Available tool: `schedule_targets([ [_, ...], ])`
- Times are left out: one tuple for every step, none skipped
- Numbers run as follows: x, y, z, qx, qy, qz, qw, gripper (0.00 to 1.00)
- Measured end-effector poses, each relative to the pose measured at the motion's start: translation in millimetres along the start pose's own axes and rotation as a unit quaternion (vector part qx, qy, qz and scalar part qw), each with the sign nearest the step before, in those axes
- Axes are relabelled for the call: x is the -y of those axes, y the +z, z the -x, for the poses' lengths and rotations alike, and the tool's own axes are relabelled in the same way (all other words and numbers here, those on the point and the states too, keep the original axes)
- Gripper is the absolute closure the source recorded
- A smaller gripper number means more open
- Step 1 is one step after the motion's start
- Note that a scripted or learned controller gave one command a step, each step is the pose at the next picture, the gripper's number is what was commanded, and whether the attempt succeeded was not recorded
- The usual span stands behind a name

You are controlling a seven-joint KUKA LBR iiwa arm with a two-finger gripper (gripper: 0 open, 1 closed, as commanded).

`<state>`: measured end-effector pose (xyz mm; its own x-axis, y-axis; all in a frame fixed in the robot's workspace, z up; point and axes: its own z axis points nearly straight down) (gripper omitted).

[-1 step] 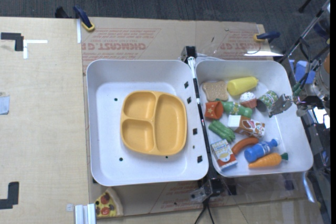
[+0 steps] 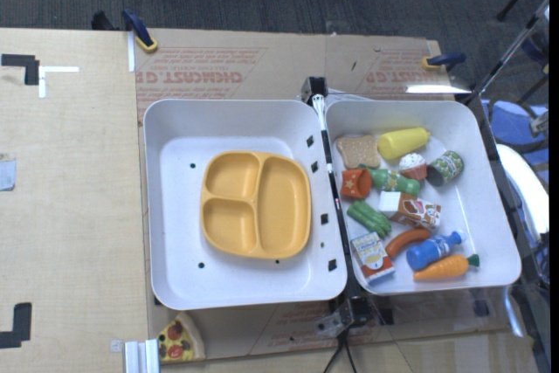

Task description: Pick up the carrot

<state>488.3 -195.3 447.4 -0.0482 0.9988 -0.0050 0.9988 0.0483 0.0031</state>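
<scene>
The carrot [image 2: 444,268] is orange with a green top and lies flat near the front right corner of the right bin [image 2: 489,188]. A blue bottle [image 2: 431,250] rests just behind it and touches it. A sausage [image 2: 405,240] lies to the left of the bottle.
The right bin also holds a yellow bottle [image 2: 402,141], a bread slice [image 2: 357,151], a green can [image 2: 446,166], a juice carton [image 2: 370,255] and several other toy foods. The left bin [image 2: 175,214] holds a yellow divided plate [image 2: 257,204]. A toy pizza slice [image 2: 175,342] lies on the bench in front.
</scene>
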Motion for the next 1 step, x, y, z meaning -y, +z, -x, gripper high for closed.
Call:
schedule_targets([
  [-2.5, -8.9, 0.3, 0.002, -0.002, 0.000, 1.0000, 1.00],
])
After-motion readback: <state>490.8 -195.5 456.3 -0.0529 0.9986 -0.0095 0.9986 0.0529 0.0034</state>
